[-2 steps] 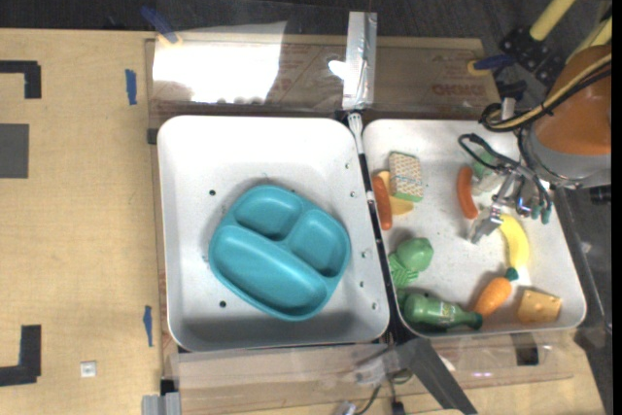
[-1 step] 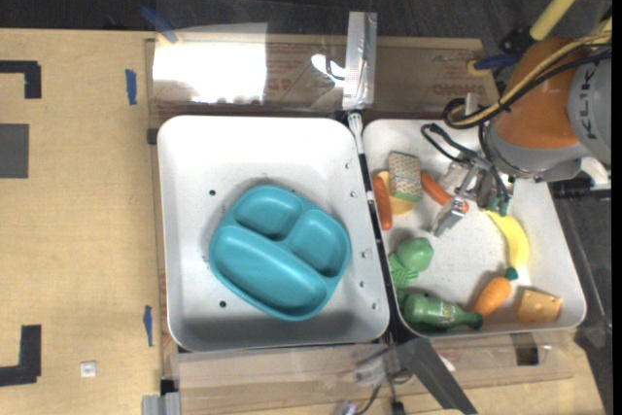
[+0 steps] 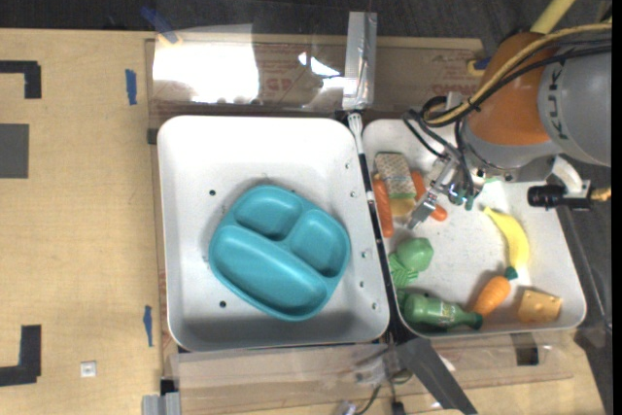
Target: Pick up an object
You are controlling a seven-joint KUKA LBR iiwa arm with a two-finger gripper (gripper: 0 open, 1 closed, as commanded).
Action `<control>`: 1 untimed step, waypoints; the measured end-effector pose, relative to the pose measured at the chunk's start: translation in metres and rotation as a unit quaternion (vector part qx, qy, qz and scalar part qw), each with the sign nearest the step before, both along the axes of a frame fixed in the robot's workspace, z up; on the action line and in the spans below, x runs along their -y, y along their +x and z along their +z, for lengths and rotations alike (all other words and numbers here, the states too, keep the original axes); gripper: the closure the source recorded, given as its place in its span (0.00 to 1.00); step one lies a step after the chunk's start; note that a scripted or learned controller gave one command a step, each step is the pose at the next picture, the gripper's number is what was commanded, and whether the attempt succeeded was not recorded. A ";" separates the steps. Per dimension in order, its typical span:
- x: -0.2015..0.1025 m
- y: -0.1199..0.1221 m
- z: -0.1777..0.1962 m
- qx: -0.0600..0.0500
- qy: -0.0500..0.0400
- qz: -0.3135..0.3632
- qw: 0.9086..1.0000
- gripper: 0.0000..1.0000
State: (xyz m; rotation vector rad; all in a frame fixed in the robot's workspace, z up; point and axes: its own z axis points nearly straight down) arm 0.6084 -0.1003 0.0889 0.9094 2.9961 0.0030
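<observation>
The KUKA arm [image 3: 573, 102] shows a rounded grey casing with black lettering and a broad orange band [image 3: 510, 107] above the wrist. Black and yellow cables [image 3: 457, 112] loop toward its small metallic gripper [image 3: 426, 207].

The two white bins [image 3: 185, 238] are looking like smooth plastic with a dull sheen, and the teal tray [image 3: 280, 250] is showing glossy moulded plastic. The worktop [image 3: 78, 209] is appearing as matt brown board, while the banana [image 3: 512, 238] and green bottle [image 3: 439, 310] are gleaming like toy plastic.
</observation>
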 end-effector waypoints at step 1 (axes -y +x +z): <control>-0.007 0.012 0.000 0.000 0.000 -0.028 1.000 0.00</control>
